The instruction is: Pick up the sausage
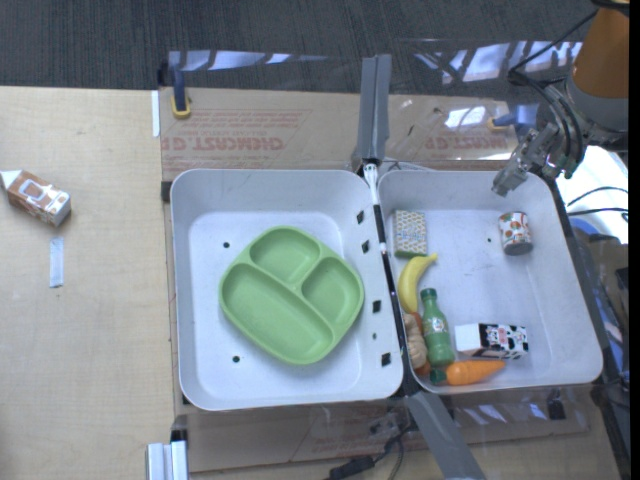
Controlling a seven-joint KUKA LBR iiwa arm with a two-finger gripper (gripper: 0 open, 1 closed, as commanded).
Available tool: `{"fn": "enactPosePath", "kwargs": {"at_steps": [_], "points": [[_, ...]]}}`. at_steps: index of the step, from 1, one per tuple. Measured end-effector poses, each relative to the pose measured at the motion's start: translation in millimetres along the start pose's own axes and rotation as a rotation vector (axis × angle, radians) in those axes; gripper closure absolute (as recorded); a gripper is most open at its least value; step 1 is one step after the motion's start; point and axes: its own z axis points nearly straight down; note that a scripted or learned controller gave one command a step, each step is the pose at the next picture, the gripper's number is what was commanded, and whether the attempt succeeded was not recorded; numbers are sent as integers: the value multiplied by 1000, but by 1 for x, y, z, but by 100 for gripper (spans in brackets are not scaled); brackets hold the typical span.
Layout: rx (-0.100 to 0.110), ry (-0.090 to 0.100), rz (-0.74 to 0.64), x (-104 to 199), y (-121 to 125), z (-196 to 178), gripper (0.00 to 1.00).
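Two white bins sit side by side on the worktop (80, 368), with one grey arm (600, 58) reaching in from the right. Its end effector (517, 175) hangs above the far rim of the right bin (560, 368), just beyond one small can (515, 233). Whether the end effector is open or closed cannot be told, and nothing is seen in its grasp.

The left bin (200, 368) holds one green divided plate (291, 295) with three compartments. The right bin holds seven things. Besides the can, there is one patterned block (410, 232) and one banana (413, 279). One green bottle (435, 328), one carrot (473, 372) and one black-and-white carton (492, 339) make six. The seventh is the sausage (414, 347), a pale brown piece against the bin's left wall near the front. It touches the bottle and is partly hidden by it.

Out on the bare worktop to the left lie one small carton (37, 198) and one white strip (56, 264).
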Motion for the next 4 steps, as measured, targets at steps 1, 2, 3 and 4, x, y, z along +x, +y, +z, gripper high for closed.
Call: {"fn": "enactPosePath", "kwargs": {"at_steps": [1, 2, 3, 4], "points": [[2, 4, 224, 48, 36, 46, 100], [2, 2, 391, 86, 118, 38, 100], [4, 2, 665, 81, 48, 6, 100], [7, 5, 725, 122, 101, 51, 100]]}}
